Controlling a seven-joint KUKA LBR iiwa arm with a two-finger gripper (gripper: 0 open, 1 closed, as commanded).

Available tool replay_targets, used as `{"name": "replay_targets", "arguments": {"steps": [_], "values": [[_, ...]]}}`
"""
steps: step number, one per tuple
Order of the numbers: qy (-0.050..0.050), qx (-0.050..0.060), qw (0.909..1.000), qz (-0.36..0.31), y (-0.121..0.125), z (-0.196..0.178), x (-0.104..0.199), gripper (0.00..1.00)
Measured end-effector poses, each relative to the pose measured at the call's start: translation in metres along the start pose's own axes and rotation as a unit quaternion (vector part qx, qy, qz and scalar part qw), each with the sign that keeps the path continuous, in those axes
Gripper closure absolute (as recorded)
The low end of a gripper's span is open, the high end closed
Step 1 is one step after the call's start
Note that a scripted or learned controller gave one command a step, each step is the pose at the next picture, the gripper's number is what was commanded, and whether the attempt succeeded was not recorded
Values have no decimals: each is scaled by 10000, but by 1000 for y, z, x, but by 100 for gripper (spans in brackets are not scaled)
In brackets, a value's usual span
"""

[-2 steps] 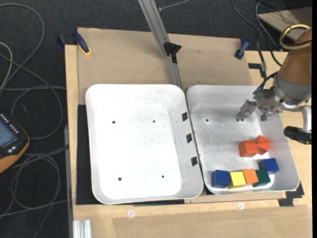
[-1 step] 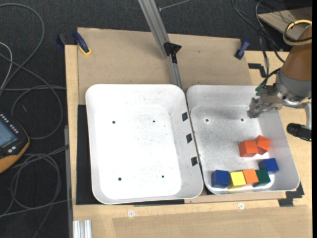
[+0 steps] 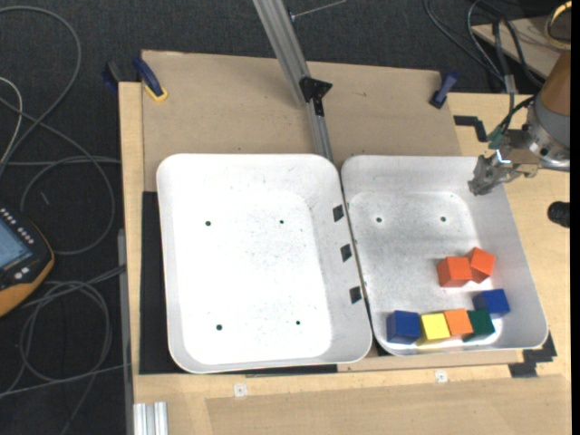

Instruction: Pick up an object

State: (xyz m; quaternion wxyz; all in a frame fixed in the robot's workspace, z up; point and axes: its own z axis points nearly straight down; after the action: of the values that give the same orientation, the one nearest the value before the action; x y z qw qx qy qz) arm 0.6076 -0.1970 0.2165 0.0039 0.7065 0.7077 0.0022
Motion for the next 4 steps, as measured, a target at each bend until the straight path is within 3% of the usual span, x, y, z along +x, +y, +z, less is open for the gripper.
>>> {"name": "replay_targets", "arguments": {"steps": [1,4], "values": [[5,18,10000,3,1,-21,0,100],[27,48,10000,-28,20,-2,164,100]]}}
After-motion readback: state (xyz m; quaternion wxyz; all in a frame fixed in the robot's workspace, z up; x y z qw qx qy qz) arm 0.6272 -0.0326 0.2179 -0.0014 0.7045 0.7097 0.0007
